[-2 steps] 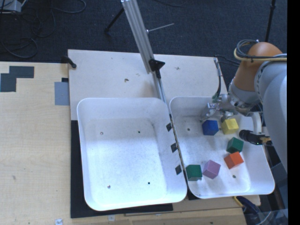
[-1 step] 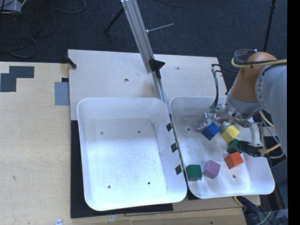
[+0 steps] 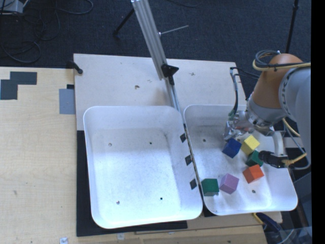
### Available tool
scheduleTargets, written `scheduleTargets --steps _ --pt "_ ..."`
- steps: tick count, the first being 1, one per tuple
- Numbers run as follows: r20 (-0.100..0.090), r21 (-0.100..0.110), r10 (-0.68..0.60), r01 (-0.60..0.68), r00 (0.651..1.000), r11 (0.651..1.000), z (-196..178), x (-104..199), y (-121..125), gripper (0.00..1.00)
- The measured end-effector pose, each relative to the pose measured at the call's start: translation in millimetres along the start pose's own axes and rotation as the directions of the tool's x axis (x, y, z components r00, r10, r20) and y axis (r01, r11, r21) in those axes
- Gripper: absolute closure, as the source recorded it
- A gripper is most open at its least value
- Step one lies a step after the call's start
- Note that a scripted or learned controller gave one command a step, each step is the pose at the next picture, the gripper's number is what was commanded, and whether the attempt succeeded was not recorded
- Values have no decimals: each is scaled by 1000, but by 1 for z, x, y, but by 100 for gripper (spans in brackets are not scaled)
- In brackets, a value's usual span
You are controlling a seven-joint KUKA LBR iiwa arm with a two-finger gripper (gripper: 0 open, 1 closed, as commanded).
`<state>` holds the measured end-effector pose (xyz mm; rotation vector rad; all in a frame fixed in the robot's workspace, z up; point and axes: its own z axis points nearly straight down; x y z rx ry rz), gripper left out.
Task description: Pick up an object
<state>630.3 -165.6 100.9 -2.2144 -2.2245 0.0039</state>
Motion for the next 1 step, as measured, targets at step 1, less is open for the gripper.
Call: scheduleTargets --steps 1 --pt "0 1 -2 2 1000 1000 1 1 0 0"
